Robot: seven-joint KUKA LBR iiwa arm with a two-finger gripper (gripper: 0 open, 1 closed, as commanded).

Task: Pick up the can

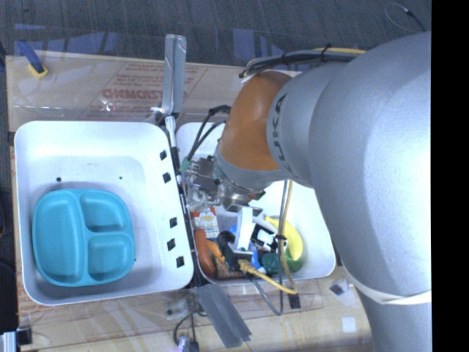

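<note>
The arm (366,160) comes in from the right as one fat, smooth grey tube, bends down over the right bin (316,229), and ends in the glossy orange band (249,130) with the wrist pointing straight down into the clutter. The wrist hides the jaws, so I honestly can't tell if they're open or clamped on anything.

What looks like the can (208,223) is a small thing with a red-and-white label. It sits in the right bin just under the wrist, close to the bin's left wall. Next to it is a pile: something orange (206,255) below it, plus a curved yellow piece (292,239) and a green bit (294,262) off to the right.

The left bin (88,141) is plain white plastic with rounded corners and holds a teal divided plate (82,237) with three compartments, matte and smooth. The table (110,86) underneath looks like pale board with red print.
</note>
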